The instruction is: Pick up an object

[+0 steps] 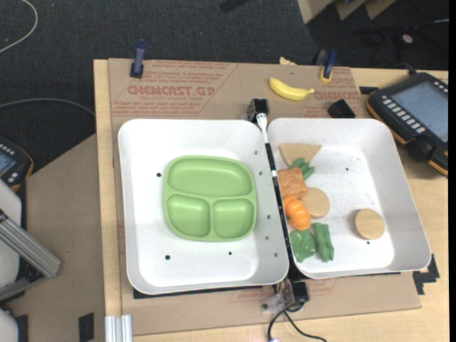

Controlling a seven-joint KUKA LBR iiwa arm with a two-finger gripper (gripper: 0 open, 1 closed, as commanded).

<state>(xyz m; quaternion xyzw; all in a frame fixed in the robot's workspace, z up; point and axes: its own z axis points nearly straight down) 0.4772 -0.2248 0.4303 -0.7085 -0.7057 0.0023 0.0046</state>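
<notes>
The right bin (370, 148) holds several toy foods along its left side: a tan wedge (299, 152), an orange-brown block (292, 182), a small orange ball (297, 212), a beige disc (315, 203) and green pieces (313, 243). A second beige round (369, 224) lies apart toward the bin's right. In the left bin (142, 155) sits a green divided plate (210, 197) with three compartments.
A yellow banana (290, 89) lies on the cardboard sheet behind the bins. A black pendant with a screen (417, 112) rests at the right edge. Blue clamps (137, 60) hold the cardboard's back edge. A cable runs out at the front.
</notes>
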